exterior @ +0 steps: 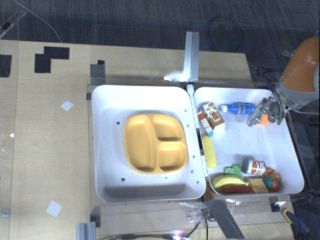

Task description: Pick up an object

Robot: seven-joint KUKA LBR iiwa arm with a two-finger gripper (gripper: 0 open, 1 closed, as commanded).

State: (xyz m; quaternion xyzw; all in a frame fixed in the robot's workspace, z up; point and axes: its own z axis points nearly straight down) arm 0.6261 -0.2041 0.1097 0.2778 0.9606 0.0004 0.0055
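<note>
My gripper (pixel 261 116) hangs low over the back right part of the right bin (pixel 282 149), its fingers spread and open with nothing between them. Just left of the fingertips lies a blue water bottle (pixel 238 108) on its side. An orange piece (pixel 263 121) shows right under the fingers. Further left, a red and white carton (pixel 210 118) leans against the bin's left wall. A yellow corn cob (pixel 210 151) lies below it. Along the front of the bin sit a banana (pixel 230 183), a green toy (pixel 233 171), a small can (pixel 254 167) and a brown block (pixel 257 185).
The left bin (pixel 107 134) holds a yellow divided tray (pixel 155 142). A metal post (pixel 192 56) rises behind the seam between the bins. The arm's orange band (pixel 302 71) is at the right edge. Wooden bench (pixel 45 144) lies to the left.
</note>
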